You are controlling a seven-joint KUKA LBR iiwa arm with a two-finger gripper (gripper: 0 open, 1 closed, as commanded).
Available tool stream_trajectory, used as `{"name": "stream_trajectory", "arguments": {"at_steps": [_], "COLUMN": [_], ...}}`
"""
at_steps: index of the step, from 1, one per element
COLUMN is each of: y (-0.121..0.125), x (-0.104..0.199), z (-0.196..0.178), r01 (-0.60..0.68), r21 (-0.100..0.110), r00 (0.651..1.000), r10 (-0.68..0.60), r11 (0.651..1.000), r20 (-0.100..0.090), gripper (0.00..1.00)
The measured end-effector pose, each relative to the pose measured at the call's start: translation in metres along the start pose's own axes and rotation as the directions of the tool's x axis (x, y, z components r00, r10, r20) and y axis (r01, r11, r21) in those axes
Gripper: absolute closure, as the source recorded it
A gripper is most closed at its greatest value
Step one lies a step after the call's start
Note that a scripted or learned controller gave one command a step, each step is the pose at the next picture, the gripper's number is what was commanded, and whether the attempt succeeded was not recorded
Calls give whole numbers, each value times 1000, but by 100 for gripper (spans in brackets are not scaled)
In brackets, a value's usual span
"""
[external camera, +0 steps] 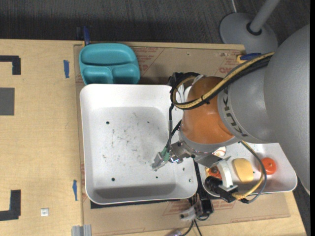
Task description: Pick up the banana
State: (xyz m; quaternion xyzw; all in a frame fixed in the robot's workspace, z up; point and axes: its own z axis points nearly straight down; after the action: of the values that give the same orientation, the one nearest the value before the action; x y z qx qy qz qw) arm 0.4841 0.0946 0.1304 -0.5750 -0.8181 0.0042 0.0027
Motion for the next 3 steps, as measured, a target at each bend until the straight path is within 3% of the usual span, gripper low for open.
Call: {"name": "stream_trajectory", "arguments": {"at_steps": [1, 2, 3], "y": [9, 51, 36], "x": [14, 92, 115], "z": [10, 43, 2], "r01": [-6, 312, -15], "r21": [-16, -14, -10], "r00": [1000, 950, 1000], "r10": [6, -312, 15], "r11": [1000, 950, 1000], "r20": [10, 5, 0], "gripper": [0, 0, 0]}}
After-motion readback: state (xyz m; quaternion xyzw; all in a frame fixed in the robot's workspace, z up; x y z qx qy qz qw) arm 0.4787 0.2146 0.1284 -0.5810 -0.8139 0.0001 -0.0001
